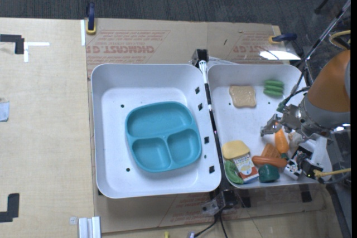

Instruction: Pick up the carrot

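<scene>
Red print on the cardboard sheet (148, 42) under my bins, upper centre of frame: upside down and mirrored, too blurred for me to read with certainty. A second red patch at upper right, partly glared out. Small carton (244, 166) at lower right carries illegible markings.

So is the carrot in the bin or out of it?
In. The carrot is inside the right bin, near its right side, right by the gripper. Whether the gripper holds it, I cannot tell.
</scene>
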Controlling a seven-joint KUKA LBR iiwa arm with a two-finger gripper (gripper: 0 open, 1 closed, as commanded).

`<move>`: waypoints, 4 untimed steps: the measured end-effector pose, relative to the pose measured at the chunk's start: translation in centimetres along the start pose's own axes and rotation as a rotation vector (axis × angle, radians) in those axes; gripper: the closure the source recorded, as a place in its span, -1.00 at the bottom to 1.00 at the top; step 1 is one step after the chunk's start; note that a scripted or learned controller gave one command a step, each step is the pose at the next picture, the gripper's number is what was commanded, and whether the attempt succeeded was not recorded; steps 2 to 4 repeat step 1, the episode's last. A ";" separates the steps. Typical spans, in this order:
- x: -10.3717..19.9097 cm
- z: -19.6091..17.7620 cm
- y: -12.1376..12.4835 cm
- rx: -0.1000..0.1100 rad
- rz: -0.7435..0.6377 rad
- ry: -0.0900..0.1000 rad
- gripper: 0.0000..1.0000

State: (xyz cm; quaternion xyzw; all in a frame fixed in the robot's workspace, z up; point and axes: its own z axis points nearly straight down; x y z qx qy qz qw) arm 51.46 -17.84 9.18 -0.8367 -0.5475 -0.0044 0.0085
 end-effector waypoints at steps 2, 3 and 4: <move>-0.3 -0.9 0.2 -0.004 0.007 -0.007 1.00; -0.3 -0.9 0.2 -0.004 0.007 -0.007 1.00; -0.3 -0.9 0.2 -0.004 0.007 -0.007 1.00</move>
